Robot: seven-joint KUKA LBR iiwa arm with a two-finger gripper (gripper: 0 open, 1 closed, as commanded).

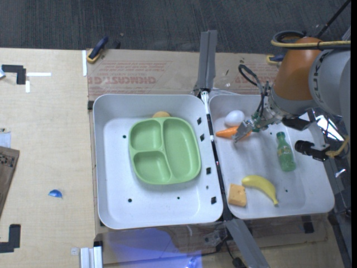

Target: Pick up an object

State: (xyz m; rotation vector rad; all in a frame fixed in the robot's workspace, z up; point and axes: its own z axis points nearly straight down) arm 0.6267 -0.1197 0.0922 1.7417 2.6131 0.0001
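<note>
The carrot (226, 132) lies in the right bin (312, 202), toward its far left corner, with the gripper (243, 132) right at its right end; I cannot tell whether it is clamped on the carrot. A white egg (234, 117) sits just beyond the carrot, touching or nearly so. To the right, a green bottle (285, 151) lies along the bin floor. Nearer, a banana (262, 187) curves beside a block of cheese (237, 195) at the bin's near left. The left bin (111, 200) holds a green tray (165, 150) with three compartments, and something yellowish (161, 115) peeks out behind its far edge.
</note>
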